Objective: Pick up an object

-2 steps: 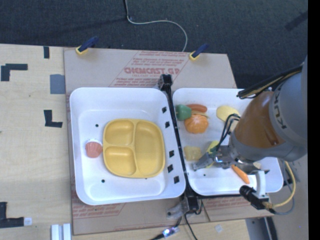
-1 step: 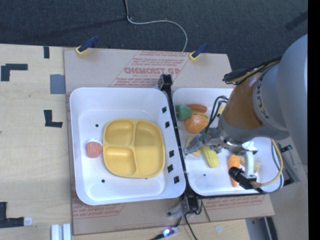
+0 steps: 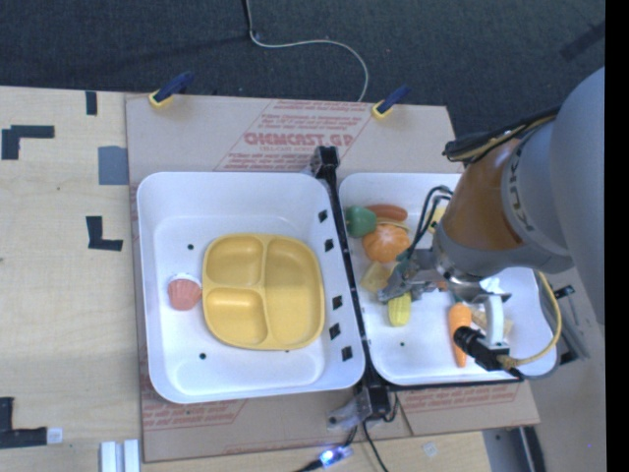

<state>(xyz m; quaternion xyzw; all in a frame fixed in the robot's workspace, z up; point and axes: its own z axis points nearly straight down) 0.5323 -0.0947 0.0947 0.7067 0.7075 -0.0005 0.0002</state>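
Observation:
The right bin (image 3: 432,362) holds several toy foods: an orange fruit (image 3: 385,241), a green piece (image 3: 361,221), a reddish sausage (image 3: 389,211), a pale yellow piece (image 3: 375,277), a small yellow corn piece (image 3: 399,312) and an orange carrot (image 3: 459,324). My gripper (image 3: 401,285) is low inside this bin, just above the corn piece and right beside the pale yellow piece. The grey arm with its orange band (image 3: 477,209) hides the bin's right part.
The left bin (image 3: 157,224) holds a yellow divided plate (image 3: 263,291) and a small pink object (image 3: 184,292) at the plate's left. A black divider strip (image 3: 339,264) runs between the bins. A yellow cable (image 3: 550,337) loops by the right bin's rim.

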